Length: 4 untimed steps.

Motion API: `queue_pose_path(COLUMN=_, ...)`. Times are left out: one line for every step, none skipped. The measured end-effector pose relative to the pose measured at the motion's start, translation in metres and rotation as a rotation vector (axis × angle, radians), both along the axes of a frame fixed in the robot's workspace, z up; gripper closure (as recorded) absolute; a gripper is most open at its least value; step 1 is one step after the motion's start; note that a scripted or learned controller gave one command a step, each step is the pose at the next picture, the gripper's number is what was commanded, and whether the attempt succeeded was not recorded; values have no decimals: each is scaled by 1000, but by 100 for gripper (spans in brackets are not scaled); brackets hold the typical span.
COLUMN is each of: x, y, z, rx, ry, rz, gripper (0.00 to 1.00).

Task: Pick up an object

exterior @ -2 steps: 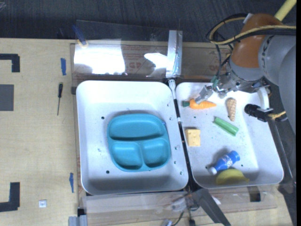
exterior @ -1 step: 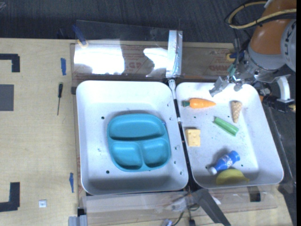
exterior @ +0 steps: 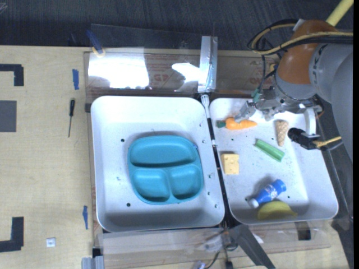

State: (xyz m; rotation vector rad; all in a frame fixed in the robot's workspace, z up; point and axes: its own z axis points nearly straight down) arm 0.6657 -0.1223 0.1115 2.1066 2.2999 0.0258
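Observation:
My gripper (exterior: pixel 256 110) hangs over the far edge of the right bin (exterior: pixel 314 172), just above and behind an orange toy carrot (exterior: pixel 241 124) with a green tip. The carrot lies on the bin floor. Nothing shows held in the gripper. Other loose objects in this bin are a green stick (exterior: pixel 269 149), a yellow cheese block (exterior: pixel 230 163), a beige cone-shaped piece (exterior: pixel 281 132), a blue bottle (exterior: pixel 268 193) and a yellow fruit (exterior: pixel 275 209) at the near edge.
The left bin (exterior: pixel 106 122) holds a blue divided tray (exterior: pixel 165 168). A metal divider (exterior: pixel 207 66) stands behind the gap between the bins. The arm's grey and orange wrist (exterior: pixel 305 60) and its cables crowd the right bin's far right corner.

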Motion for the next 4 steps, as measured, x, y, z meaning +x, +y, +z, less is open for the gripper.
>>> queue_pose_path(x=-70, y=-13, z=-24, rx=3, ry=29, rz=-42, gripper=0)
queue_pose_path(x=-51, y=26, z=33, rx=0, ry=21, rz=152, gripper=0)
queue_pose_path(x=-87, y=-33, z=-24, rx=-2, ry=24, rz=232, gripper=0)
queue_pose_path(x=-84, y=-33, z=-11, rx=-5, ry=15, rz=230, gripper=100)
